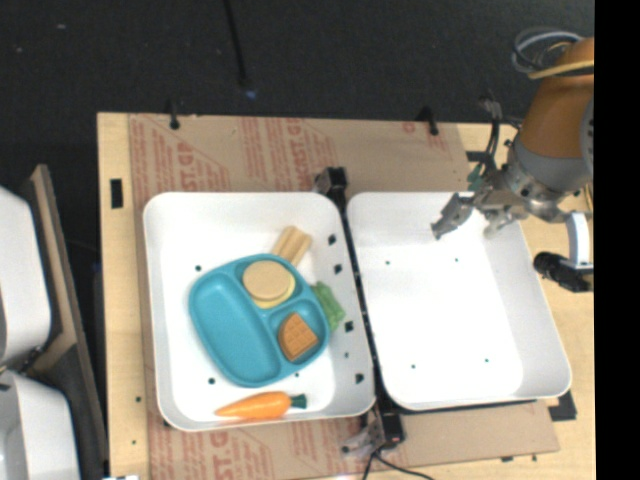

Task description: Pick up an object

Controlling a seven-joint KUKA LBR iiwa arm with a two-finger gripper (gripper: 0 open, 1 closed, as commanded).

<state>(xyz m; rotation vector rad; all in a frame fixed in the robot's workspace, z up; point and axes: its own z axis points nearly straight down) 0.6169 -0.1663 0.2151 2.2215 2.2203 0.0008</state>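
The left bin (pixel 170 268) holds a blue divided plate (pixel 235 333) with a round tan biscuit (pixel 269 281) and a brown toast piece (pixel 298 337) in its compartments. A pale wooden block (pixel 293 243) lies just behind the plate, a green leafy piece (pixel 330 306) at its right edge, and an orange carrot (pixel 258 405) near the bin's front wall. My gripper (pixel 470 215) hangs over the back right part of the right bin (pixel 450 318), far from all these objects, with nothing between its fingers.
The two bins sit side by side on a cardboard-covered bench (pixel 230 153). A black clamp (pixel 331 181) stands at the back where the bins meet. White boxes (pixel 20 258) lie at the far left.
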